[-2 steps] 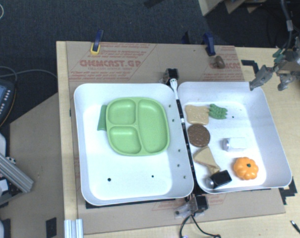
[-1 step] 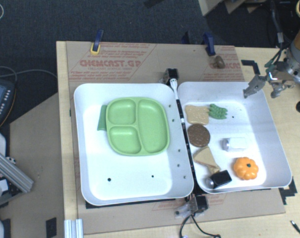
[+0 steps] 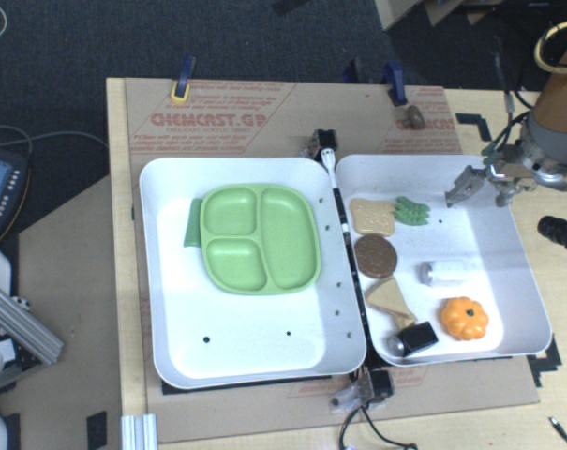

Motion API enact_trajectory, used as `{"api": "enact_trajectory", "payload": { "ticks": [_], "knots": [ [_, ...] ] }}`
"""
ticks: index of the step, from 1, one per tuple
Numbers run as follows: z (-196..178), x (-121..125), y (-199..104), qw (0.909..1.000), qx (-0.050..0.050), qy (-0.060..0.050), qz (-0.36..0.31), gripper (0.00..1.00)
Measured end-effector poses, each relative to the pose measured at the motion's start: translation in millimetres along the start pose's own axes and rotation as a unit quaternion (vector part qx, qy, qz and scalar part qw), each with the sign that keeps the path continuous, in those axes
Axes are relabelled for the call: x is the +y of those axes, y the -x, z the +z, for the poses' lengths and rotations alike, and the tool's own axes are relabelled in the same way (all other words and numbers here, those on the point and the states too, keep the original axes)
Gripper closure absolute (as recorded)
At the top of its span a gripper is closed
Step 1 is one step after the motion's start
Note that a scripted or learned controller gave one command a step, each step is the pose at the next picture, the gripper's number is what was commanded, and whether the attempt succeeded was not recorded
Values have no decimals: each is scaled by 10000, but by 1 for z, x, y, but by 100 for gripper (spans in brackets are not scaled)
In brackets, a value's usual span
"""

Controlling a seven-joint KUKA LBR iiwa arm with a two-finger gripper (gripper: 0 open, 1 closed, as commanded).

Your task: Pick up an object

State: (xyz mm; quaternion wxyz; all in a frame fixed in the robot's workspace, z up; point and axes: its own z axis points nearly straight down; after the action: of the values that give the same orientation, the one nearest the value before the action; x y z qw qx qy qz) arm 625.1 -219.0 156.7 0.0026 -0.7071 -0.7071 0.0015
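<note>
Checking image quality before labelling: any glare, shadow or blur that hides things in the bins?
Camera view: lighting is even and soft; the pale white cylinder nearly vanishes against the bright right white bin; the grey end effector casts a faint shadow; the green divided plate is sharp.

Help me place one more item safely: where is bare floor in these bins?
Left bin: the strip below the green divided plate is free. Right bin: free along the right wall, between the tool and orange pumpkin. Its left side is crowded.
</note>
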Motion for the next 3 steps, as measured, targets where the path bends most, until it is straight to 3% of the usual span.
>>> {"api": "enact_trajectory", "payload": {
  "ticks": [1, 2, 3],
  "knots": [
    [62, -1, -4, 10000, 6, 10, -7, 0],
    [71, 0, -7, 10000, 17, 21, -13, 0],
    [60, 1, -6, 10000, -1, 37, -13, 100]
  ]
}}
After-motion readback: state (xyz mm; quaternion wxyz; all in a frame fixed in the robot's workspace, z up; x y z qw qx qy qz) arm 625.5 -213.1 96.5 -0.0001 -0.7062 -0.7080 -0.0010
